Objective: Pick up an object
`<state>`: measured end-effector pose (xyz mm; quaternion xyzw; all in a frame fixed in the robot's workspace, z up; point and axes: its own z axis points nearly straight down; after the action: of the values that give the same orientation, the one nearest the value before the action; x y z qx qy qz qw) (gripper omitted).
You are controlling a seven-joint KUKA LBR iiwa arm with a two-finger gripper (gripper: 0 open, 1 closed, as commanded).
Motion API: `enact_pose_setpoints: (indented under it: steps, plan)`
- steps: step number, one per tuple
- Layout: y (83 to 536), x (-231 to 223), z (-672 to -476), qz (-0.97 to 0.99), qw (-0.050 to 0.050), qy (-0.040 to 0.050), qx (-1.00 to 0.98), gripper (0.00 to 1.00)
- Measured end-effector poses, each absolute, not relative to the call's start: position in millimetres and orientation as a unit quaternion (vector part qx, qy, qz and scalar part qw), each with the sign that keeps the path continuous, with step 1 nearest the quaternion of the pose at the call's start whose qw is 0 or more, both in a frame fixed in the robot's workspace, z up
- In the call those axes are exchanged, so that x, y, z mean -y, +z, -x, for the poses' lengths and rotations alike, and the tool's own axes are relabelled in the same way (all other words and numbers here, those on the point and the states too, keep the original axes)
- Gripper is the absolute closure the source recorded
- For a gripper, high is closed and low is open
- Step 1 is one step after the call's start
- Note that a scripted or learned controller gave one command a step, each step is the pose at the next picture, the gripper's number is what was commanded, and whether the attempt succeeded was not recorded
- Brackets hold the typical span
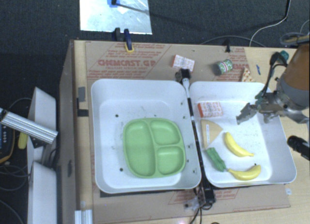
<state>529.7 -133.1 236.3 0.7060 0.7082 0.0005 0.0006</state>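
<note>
Camera view, status, big to small: tabletop (145, 61) carries two white bins side by side. Left bin (104, 121) holds a green divided plate (154, 146). Right bin (283, 162) holds all the pickable stuff: red-and-white packet (209, 108) at the back, beige wedge (209, 132) against the divider, two bananas (237, 145) and (246, 172), small green piece (215, 159) near the front.

Arm (295, 80) comes in from the right, end effector (253, 112) low over the right bin's back half, just beside the packet, apart from the bananas. Can't tell if the end effector is wide or narrow (too blurred at this angle).

Progress, my read: nothing lifted, every item lies on the bin floor. Approach looks underway at best; grasp and lift are all left to do.
</note>
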Motion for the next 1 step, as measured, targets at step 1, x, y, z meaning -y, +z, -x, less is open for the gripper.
enact_pose_setpoints:
  steps: [1]
  plan:
    - [92.9, 140.3, -544.4, -0.707, 0.0, -0.0003, -0.707, 0.0]
